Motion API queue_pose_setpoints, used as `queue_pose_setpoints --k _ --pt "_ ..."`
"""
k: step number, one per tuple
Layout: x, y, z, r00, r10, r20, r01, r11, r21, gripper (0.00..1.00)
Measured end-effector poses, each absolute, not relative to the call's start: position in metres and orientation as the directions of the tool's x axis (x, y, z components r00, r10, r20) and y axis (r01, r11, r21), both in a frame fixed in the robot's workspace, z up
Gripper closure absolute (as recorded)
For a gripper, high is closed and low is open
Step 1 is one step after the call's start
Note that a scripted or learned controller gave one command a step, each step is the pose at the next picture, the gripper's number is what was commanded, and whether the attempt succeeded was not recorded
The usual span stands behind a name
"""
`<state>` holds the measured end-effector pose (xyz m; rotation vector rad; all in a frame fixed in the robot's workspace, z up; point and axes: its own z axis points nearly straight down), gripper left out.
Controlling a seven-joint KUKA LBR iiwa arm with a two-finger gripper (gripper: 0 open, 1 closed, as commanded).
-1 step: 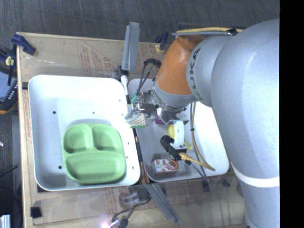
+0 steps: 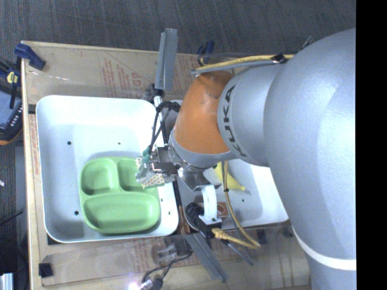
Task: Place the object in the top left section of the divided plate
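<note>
KUKA lettering (image 2: 230, 121) on my grey arm (image 2: 302, 144) looms nearest. From the left: the left white bin (image 2: 54, 162) holds the green divided plate (image 2: 118, 207). Over the plate's far right edge, my fingers (image 2: 147, 173) pinch a pale, speckled object (image 2: 155, 178). Cables (image 2: 242, 237) trail over the counter (image 2: 91, 65).

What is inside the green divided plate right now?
The green divided plastic plate shows bare green in its large lower section and left small section. The claw hangs above the right small section's edge, covering part of it.
</note>
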<state>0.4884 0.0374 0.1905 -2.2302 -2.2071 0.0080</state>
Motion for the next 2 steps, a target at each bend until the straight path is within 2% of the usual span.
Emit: queue_pose_setpoints --k 1,2 --pt "0.4994 0.1361 0.2208 0.012 1.000 0.001 1.000 -0.012 -0.005 1.00" --pt "0.4995 0.1358 0.2208 0.012 1.000 0.000 1.000 -0.012 -0.005 0.00"
